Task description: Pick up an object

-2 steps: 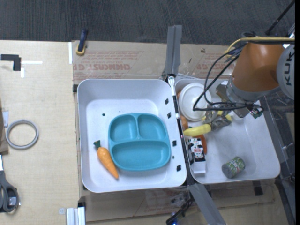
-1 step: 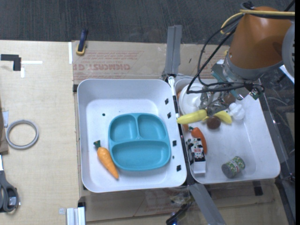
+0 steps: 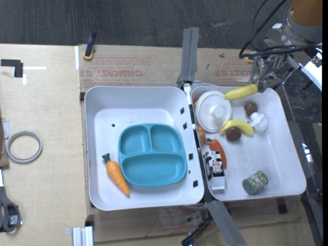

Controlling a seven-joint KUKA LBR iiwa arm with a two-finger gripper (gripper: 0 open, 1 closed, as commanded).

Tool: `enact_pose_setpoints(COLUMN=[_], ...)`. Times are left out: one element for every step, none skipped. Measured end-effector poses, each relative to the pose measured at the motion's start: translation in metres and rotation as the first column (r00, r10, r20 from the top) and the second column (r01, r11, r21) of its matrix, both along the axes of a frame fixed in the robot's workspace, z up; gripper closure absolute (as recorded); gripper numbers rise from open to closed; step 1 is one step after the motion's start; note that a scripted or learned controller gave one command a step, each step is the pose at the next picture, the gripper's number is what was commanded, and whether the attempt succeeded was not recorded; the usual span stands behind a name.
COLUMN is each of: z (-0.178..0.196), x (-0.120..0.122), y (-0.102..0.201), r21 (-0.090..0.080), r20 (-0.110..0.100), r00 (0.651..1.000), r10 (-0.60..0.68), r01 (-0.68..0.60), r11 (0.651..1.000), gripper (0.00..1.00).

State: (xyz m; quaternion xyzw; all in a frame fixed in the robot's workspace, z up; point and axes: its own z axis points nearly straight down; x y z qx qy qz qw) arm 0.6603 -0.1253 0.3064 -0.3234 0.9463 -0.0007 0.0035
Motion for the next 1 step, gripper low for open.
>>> enact_pose_setpoints(z=[0.0091], x=[0.0014], y=[0.0004], r21=[0.003], r20=[0.005], r00=[1.0], r10=[-0.003], r01=[0.003], r11=[1.0], gripper=[1.0])
